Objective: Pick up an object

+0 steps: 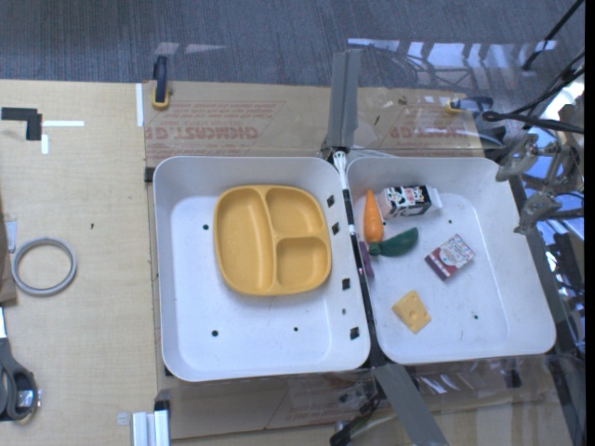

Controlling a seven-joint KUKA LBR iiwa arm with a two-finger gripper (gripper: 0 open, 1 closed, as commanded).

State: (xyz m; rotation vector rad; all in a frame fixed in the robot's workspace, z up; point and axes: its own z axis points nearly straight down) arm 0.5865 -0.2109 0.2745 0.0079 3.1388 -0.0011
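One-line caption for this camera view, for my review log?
Yellow divided plate in left bin; carrot, milk carton, cheese wedge in right bin.

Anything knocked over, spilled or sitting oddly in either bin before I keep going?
Nothing stands out. The yellow divided plate lies flat in the left bin. The right bin holds a carrot, milk carton, green vegetable, red packet and cheese wedge, all apart except carrot and vegetable.

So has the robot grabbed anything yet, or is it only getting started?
Nothing looks picked up yet. The carrot, green pepper, milk carton, small red box and cheese wedge all lie in the right bin, and the yellow divided plate sits in the left bin. No item is in hand; the whole pick is still ahead.
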